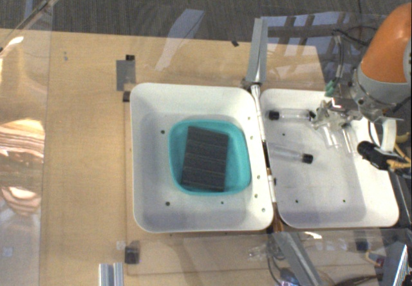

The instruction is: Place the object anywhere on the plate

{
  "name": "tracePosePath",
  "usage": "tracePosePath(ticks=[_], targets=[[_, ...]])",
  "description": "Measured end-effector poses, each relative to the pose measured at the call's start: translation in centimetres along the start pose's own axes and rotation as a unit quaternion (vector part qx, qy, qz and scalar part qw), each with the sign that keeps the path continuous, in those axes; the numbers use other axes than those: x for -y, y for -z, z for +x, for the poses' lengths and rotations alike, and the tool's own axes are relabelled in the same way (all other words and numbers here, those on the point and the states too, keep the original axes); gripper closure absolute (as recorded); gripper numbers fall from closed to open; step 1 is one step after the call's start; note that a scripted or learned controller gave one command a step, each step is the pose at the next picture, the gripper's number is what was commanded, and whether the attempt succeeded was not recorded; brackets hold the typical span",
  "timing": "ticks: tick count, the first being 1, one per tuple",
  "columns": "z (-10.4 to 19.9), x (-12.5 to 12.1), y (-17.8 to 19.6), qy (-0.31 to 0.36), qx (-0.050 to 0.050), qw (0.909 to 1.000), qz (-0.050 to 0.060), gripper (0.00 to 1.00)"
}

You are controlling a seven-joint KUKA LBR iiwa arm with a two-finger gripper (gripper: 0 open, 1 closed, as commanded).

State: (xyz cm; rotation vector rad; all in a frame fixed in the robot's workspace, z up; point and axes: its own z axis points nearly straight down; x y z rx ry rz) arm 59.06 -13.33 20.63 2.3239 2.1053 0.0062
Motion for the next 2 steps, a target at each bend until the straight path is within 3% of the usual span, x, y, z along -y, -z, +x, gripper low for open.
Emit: tracePosePath(ticks=[1,2], targets=[[8.83,4.83,-2.17,0.064,-0.001,0.9979,0.002,1.00],[8.79,4.81,-2.14,0.064,-0.001,0.9980,0.002,0.00]])
